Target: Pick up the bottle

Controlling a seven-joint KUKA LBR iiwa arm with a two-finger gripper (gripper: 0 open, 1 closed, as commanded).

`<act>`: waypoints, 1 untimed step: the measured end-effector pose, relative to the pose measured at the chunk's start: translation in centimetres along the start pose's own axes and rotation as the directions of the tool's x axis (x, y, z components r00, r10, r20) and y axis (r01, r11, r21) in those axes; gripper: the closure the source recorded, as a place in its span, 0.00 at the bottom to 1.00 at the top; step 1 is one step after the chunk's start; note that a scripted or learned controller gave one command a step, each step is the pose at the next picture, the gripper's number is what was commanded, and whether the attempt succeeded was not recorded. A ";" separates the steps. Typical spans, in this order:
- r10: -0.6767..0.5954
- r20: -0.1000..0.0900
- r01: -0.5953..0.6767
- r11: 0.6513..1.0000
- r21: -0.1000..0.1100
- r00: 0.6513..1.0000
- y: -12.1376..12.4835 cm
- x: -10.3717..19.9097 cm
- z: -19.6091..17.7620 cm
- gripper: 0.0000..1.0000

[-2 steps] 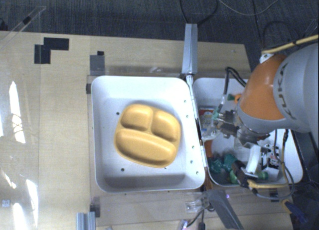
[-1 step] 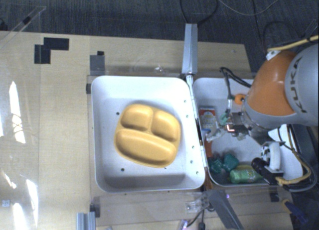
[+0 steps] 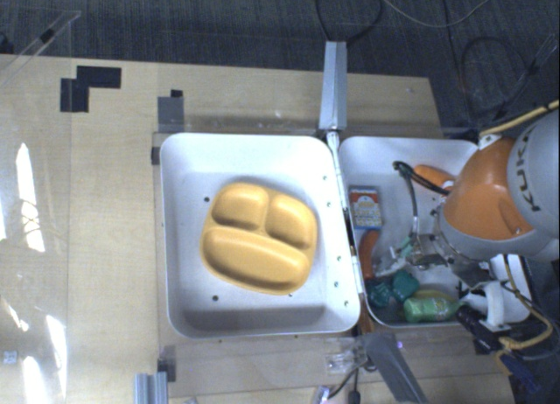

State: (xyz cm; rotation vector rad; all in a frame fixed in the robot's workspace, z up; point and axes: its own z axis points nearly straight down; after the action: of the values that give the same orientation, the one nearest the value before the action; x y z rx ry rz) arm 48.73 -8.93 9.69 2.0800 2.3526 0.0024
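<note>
Bins: you've got two white ones on the tabletop (image 3: 105,219), left bin (image 3: 175,245) and right bin (image 3: 376,153).
Left bin: one yellow sectioned tray (image 3: 260,236).
Right bin: one green bottle (image 3: 429,306), one small box (image 3: 365,207), teal items (image 3: 392,289).
Bottle: green, lying on its side at the near edge.
Arm: reaches from your right, orange band (image 3: 486,197) over the right bin, hand (image 3: 411,252) low just above the bottle.
Hand state: can't tell.

Two bins sit side by side on the counter (image 3: 105,219). The left bin (image 3: 175,306) holds a compartmented tray (image 3: 259,236) at its middle. In the right bin (image 3: 385,157), a small box (image 3: 365,207) lies near the dividing wall, the bottle (image 3: 430,307) along the lower edge, and the arm (image 3: 490,201) reaches over from the right of the frame.
</note>
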 end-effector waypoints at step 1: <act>0.299 -0.002 -0.299 0.954 -0.007 0.954 0.2 0.2 0.8 0.00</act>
State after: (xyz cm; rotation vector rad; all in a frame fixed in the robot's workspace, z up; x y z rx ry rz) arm 48.94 -8.66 8.87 2.4096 2.0083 0.0118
